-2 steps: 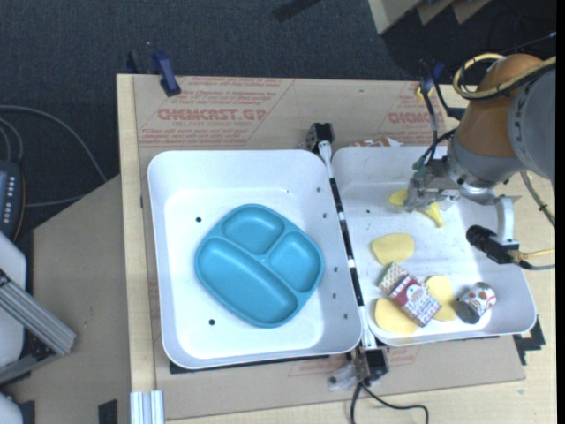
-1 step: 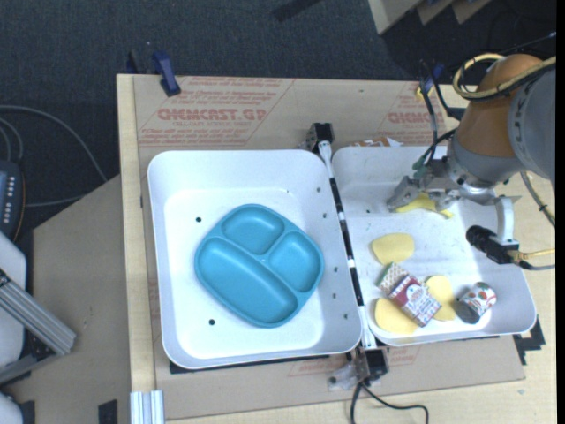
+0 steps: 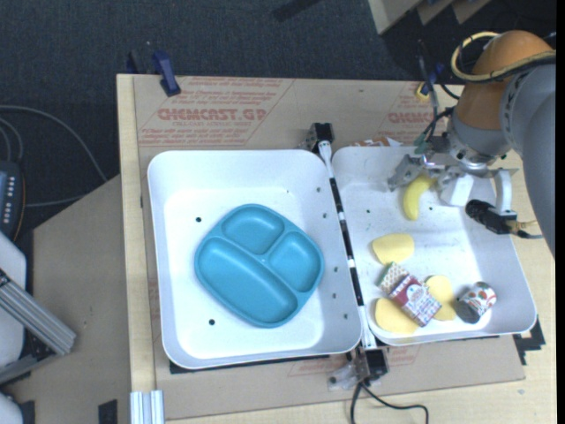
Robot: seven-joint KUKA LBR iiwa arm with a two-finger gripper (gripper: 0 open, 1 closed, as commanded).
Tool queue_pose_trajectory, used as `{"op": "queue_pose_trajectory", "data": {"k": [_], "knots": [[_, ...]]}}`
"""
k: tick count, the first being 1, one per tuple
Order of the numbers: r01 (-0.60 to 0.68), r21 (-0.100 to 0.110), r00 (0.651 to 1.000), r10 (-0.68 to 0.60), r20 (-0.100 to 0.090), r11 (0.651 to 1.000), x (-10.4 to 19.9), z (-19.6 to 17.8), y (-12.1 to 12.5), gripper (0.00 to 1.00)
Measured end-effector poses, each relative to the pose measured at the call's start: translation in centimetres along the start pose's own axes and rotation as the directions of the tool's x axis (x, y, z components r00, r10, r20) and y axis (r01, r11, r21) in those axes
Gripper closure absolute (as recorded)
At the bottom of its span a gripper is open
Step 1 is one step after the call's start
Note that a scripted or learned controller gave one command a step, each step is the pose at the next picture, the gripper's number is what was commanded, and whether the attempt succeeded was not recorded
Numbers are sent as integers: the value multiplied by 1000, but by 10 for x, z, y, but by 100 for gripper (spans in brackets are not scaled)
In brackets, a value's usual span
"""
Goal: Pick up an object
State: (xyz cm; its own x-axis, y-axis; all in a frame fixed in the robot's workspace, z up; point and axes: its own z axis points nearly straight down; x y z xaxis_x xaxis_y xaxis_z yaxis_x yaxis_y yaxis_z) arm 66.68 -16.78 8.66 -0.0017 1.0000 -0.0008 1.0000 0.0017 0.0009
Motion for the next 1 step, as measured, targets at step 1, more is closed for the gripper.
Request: {"op": "queue_pose_trajectory", "data": {"k": [1], "knots": [[-2, 10, 1000, 2, 3, 1000, -2, -9, -2, 100]]}}
